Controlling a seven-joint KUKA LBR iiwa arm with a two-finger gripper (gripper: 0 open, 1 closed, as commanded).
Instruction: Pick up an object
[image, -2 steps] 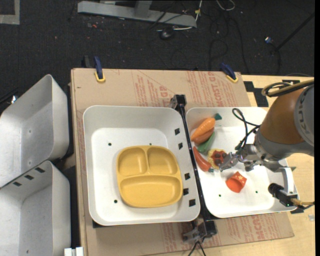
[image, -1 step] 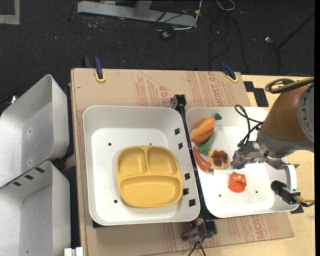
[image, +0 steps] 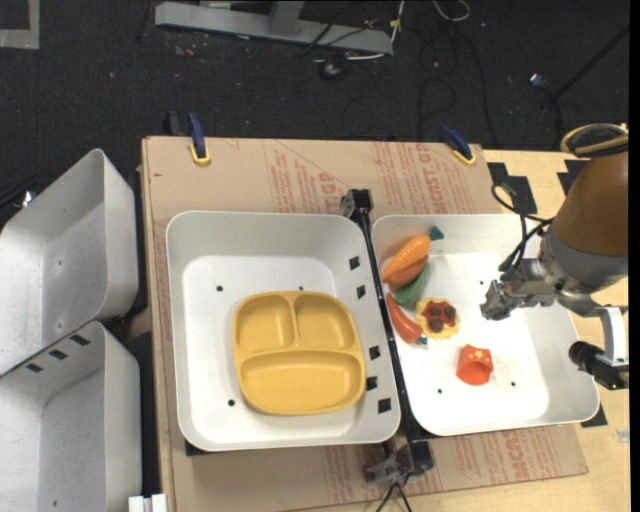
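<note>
In the left bin (image: 190, 330) lies one yellow divided tray (image: 298, 352); in the right bin (image: 520, 395), four toy foods: one carrot (image: 406, 257), long axis slanting up to the right, over a green piece (image: 412, 291), one red chilli (image: 403, 320), one small tart (image: 439, 316), one red pepper (image: 475, 364) standing apart; the gripper (image: 496, 302) hovers just right of the tart, its fingers' spread unclear.
</note>
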